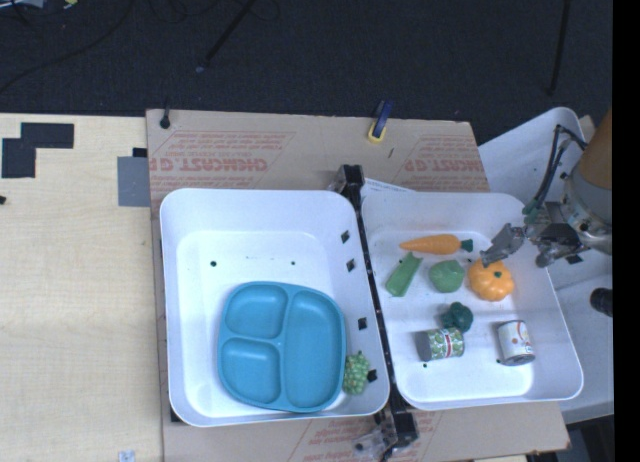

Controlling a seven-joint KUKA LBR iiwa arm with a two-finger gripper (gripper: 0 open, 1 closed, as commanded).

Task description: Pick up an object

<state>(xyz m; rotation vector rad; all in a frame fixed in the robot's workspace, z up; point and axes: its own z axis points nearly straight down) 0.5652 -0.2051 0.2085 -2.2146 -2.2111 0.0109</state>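
Note:
The right bin (560, 375) holds several small items: an orange carrot (432, 244), a green bottle-shaped piece (404, 275), a green pepper (446, 275), an orange pumpkin-like fruit (490, 281), dark green broccoli (459, 316), a green-labelled can (441, 344) and a silver can (513, 342). My gripper (526, 247) hangs over the bin's right side, just above and to the right of the orange fruit. It is open, with nothing between its fingers; the left finger (502, 244) points toward the carrot's tip.
In the left bin (200, 220) lies a blue divided plate (281, 345), with a bunch of green grapes (355, 374) beside it at the bin's right wall. A black divider (362, 270) separates the bins. Cardboard lies under both.

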